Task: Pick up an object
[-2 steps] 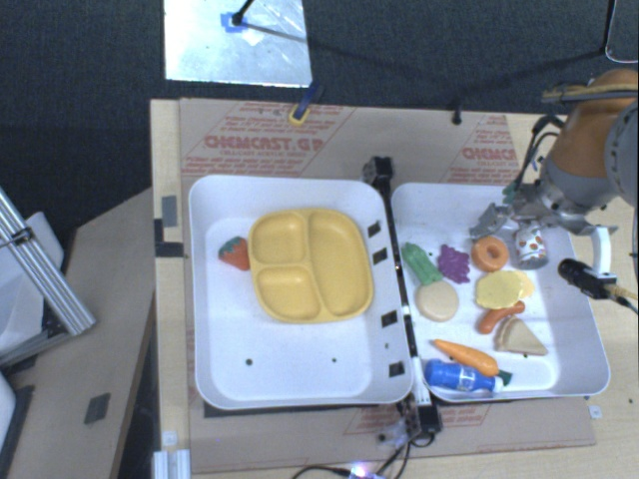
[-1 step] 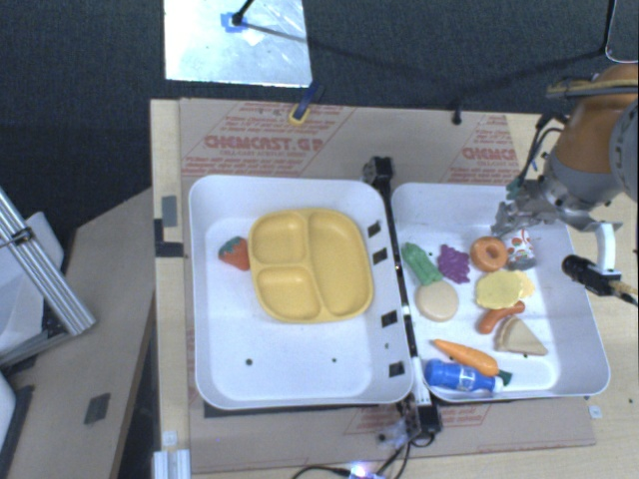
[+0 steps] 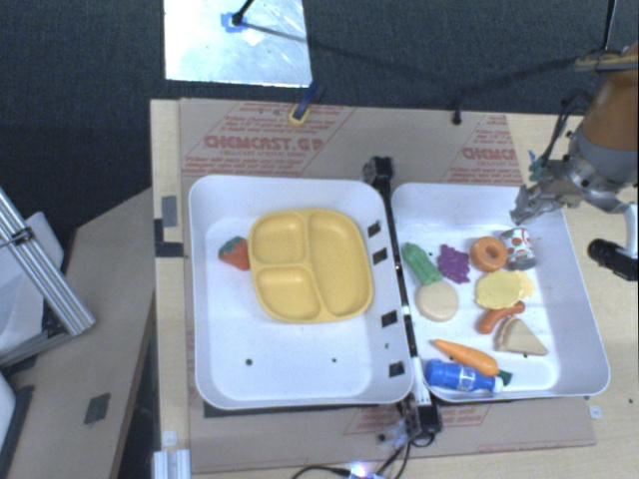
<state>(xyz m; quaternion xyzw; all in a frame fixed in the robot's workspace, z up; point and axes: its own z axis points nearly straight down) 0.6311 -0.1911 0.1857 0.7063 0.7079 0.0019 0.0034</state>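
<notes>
While the grey arm with its orange band reached in from the right, its pincer (image 3: 529, 204) hung over the far edge of the right white bin (image 3: 584, 319), holding nothing; whether it was spread or pressed together, I could not tell. This looked like the approach step. The nearest pickable thing, a small red-and-white can-like item (image 3: 516, 247), lay just below beside an orange ring doughnut (image 3: 488, 253). Next came a straight descent. The bin wall stood close; toys crowded toward the middle.
</notes>
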